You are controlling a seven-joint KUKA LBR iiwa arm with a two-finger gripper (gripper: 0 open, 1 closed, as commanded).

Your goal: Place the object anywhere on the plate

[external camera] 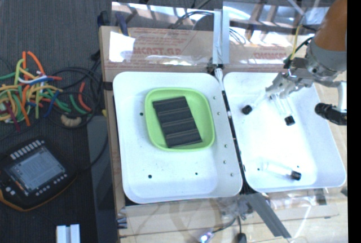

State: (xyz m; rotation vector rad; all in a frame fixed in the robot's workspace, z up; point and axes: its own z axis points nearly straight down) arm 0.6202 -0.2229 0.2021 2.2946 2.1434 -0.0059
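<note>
In the left bin a green plate [151,123] holds a dark grey ridged block [177,121], which lies flat near the plate's middle. My gripper [268,114] hangs over the back of the right bin, well to the right of the plate. It is open, with its clear, black-tipped fingers [246,109] spread wide and nothing between them.
Two white bins sit side by side: the left bin [169,180] and the right bin [316,151]. A small clear piece with a black end [280,169] lies near the right bin's front. Coloured cables [34,89] and a control pendant [34,171] lie on the floor to the left.
</note>
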